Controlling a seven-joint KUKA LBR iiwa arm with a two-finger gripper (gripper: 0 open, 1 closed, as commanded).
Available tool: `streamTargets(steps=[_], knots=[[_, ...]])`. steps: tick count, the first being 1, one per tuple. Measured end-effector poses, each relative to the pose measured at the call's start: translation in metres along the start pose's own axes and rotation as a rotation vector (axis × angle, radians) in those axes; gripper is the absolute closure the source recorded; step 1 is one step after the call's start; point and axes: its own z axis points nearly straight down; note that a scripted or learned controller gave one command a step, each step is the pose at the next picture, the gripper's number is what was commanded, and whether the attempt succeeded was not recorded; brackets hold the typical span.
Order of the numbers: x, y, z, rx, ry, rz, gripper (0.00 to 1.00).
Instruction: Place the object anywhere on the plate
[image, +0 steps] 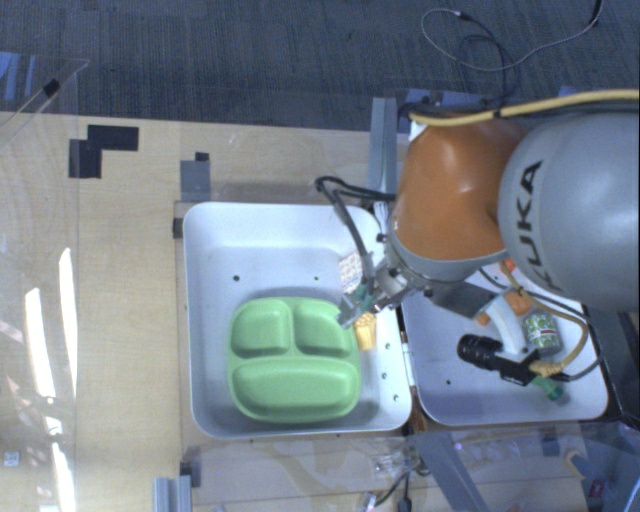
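A green divided plate (292, 358) lies in the left white bin (215, 300), toward its front. My gripper (358, 303) hangs over the plate's upper right corner, close to the wall between the bins. A small yellow-orange object (366, 333) sits directly below the gripper, just off the plate's right rim. I cannot tell whether it is gripped or resting on the bin floor. The arm's big orange and grey wrist hides much of the area behind it.
The right bin (450, 400) holds a small green-and-white can (541, 329), an orange piece (516, 299), a white piece (505, 323) and a small green item (553, 391). The arm covers that bin's back half.
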Motion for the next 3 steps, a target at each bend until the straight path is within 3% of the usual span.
streamTargets(steps=[1, 2, 3], knots=[[0.000, 0.000, 0.000, 0.000, 0.000, 0.000, 0.00], [-0.001, 0.002, -0.012, -0.007, -0.002, -0.002, 1.00], [-0.001, 0.002, -0.012, -0.007, -0.002, -0.002, 0.00]])
